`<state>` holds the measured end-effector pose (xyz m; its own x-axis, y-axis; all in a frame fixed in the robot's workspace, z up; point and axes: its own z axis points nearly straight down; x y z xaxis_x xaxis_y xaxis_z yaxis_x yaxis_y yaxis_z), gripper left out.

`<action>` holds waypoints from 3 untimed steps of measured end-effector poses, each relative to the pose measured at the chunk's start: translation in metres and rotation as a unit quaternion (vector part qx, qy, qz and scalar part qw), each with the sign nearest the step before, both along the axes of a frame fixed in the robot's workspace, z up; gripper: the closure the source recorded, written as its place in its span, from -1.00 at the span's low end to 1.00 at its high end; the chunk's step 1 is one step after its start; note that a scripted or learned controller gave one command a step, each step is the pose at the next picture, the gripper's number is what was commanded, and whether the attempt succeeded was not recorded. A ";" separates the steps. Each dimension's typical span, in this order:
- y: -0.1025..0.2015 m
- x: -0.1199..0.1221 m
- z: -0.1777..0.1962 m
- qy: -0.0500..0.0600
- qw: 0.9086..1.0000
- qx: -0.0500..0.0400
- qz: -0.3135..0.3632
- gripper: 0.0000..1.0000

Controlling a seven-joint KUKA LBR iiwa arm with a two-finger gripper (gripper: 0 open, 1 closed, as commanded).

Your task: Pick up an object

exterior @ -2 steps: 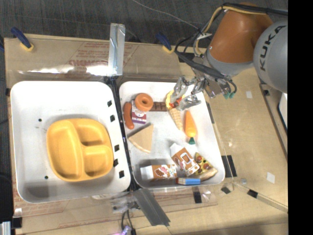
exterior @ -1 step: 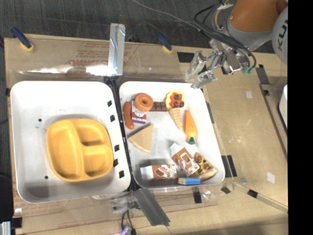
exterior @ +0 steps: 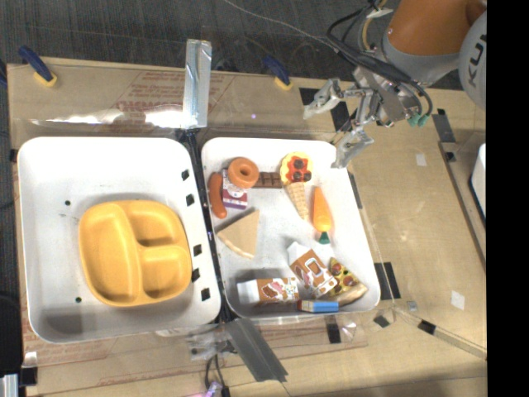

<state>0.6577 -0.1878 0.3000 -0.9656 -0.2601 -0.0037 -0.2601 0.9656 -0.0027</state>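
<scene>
Overhead, tool spread empty, arm cropped at top.

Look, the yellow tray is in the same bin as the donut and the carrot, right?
Not quite. The camera view shows the yellow tray alone in the left bin, while the donut and the carrot lie in the right bin.

two white bins, one yellow tray, one donut.

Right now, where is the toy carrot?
The toy carrot lies in the right bin, near its right wall, just right of the ice cream cone.
</scene>
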 end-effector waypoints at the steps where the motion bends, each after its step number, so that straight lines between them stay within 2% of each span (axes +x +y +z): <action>1: -0.020 -0.003 -0.157 0.007 0.998 0.002 -0.069 -1.00; 2: -0.023 -0.117 -0.205 -0.003 1.000 0.000 -0.013 -1.00; 3: -0.023 -0.082 -0.204 -0.003 0.999 -0.001 0.040 -1.00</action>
<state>0.5756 -0.2111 0.0964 -0.9416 -0.3367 -0.0084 -0.3367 0.9416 -0.0064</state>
